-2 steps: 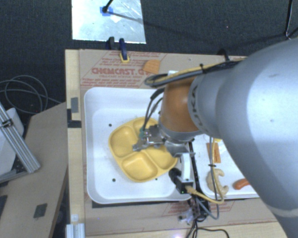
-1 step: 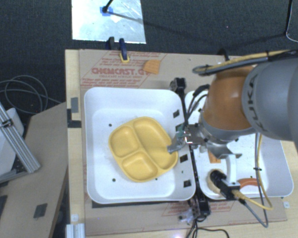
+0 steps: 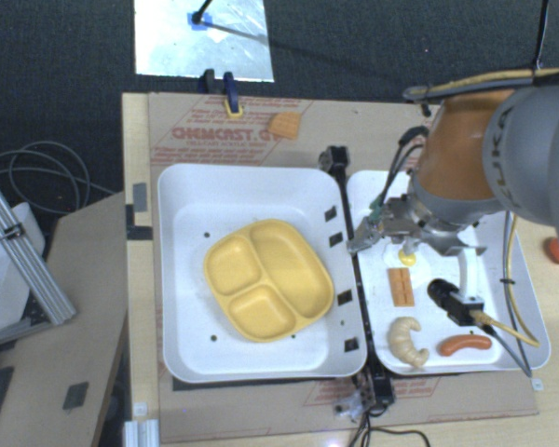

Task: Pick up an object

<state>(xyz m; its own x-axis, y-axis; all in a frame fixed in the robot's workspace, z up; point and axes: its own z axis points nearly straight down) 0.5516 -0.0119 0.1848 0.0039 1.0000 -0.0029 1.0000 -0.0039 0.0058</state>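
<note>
On my screen, the left white bin [image 3: 182, 250] holds a yellow plastic plate with three compartments [image 3: 267, 278]. In the right white bin [image 3: 531, 298] I see an orange flat wafer [image 3: 402, 287], a beige croissant [image 3: 407, 338] and an orange-red sausage [image 3: 465, 345], all apart. The end effector [image 3: 412, 240] of the grey arm [image 3: 503, 152] hangs above the wafer; I cannot tell its state.

You look down at a slant from above the bench [image 3: 214, 119], seeing both white bins [image 3: 182, 250], arm [image 3: 503, 147] entering from right.
</note>
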